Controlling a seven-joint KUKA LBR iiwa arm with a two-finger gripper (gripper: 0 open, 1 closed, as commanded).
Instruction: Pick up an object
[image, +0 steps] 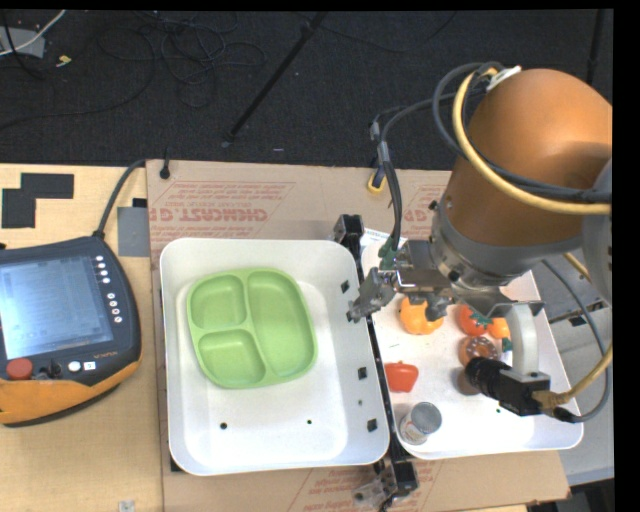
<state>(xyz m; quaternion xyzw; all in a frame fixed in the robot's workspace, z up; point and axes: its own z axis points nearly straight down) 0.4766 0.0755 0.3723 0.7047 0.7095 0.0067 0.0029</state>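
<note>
While pincer (432, 300) hung over orange toy (420, 316), its opening could not be told. Toy judged light, smooth, rounded; grip across middle.

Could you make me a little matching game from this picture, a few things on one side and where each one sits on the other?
Things:
1. Green three-compartment plastic plate
2. Small red plastic piece
3. Grey metal cylinder
4. Orange-edged handheld touchscreen controller

Places:
A. On the bench, left of both bins
B. In the left white bin
C. Near front edge of the right white bin
D. In the right bin, by its left wall

Pairs: 1-B, 2-D, 3-C, 4-A
</note>
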